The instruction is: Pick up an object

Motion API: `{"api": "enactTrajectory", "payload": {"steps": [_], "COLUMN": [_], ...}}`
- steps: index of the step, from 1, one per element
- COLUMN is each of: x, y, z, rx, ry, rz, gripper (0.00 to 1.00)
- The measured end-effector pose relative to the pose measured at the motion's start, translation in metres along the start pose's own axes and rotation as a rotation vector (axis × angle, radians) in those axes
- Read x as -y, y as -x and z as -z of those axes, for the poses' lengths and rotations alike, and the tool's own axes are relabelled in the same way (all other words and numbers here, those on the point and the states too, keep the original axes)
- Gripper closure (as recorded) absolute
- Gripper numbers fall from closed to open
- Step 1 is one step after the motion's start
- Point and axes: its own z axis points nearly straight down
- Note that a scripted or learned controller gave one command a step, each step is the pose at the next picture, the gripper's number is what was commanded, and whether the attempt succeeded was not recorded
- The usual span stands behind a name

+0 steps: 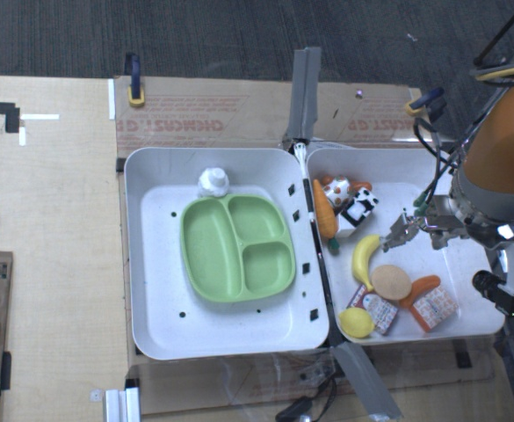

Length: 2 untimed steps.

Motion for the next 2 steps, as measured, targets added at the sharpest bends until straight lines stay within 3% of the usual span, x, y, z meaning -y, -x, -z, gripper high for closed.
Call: {"api": "enactTrajectory", "payload": {"steps": [1,2], "x": [-0.010,0.013], "y": [-0.013,0.049], "z": [-0.101,-0.108], "rx": [0.000,-0.001], "ry": [0.000,0.003], "rz": [-0.059,0.016], "gripper": [0.00,0.00]}}
